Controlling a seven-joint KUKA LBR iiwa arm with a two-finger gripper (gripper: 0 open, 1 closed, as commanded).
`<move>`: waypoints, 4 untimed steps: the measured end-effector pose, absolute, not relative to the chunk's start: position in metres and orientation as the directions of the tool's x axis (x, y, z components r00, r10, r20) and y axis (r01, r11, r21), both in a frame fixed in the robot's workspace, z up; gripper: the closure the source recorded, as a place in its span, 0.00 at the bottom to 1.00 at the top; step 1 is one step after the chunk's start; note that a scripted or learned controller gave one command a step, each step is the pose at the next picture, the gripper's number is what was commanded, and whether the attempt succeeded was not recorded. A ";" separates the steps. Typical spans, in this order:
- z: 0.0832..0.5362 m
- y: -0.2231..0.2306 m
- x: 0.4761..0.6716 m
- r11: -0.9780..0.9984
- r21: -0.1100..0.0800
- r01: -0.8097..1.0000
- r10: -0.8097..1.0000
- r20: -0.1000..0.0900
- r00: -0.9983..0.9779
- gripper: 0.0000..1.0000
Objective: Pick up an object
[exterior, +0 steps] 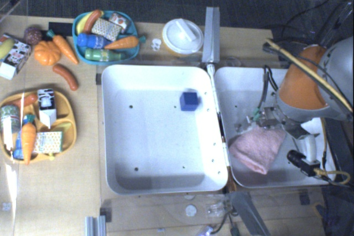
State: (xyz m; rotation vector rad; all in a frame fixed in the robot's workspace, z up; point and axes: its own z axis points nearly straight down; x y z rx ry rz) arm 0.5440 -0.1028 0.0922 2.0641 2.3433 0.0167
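A small blue cube lies in the left bin, toward its upper right. A crumpled pink cloth rests in the right bin, near its front. My gripper hangs over the right bin just above the cloth's upper edge, below the orange band of the arm. The wrist hides the fingers.
On the bench to the left stand a blue bowl of toy food, a yellow plate of toy food, and loose toy vegetables. A white lidded bowl sits behind the bins. Cables trail at the right bin's front right.
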 end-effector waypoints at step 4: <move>0.089 -0.151 0.589 0.070 0.011 0.997 0.998 -0.002 -0.070 0.00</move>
